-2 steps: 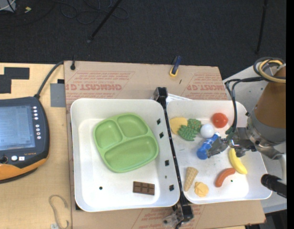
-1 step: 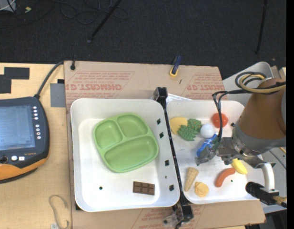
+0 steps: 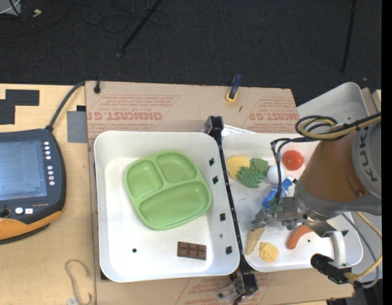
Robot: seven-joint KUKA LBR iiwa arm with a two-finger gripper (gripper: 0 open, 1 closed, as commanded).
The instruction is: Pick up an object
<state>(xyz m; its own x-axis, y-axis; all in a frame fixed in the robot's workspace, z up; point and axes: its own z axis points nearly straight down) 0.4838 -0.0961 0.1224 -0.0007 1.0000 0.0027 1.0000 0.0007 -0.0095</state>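
Down in the right bin [image 3: 323, 267], the gripper [image 3: 264, 218] is hanging low among small toys; whether it is gripping anything I cannot tell. Crowding it are a blue piece [image 3: 275, 194], a tan cone [image 3: 253, 240], a yellow lump [image 3: 269, 252] and an orange sausage [image 3: 299, 236]. A yellow fruit [image 3: 237, 164], green toy [image 3: 252, 172] and red ball [image 3: 293, 159] are lying nearer the far rim. Leftward, a green divided plate [image 3: 168, 189] and a brown chocolate bar [image 3: 192, 251] are sitting in the left bin [image 3: 110, 234], leaving open floor.
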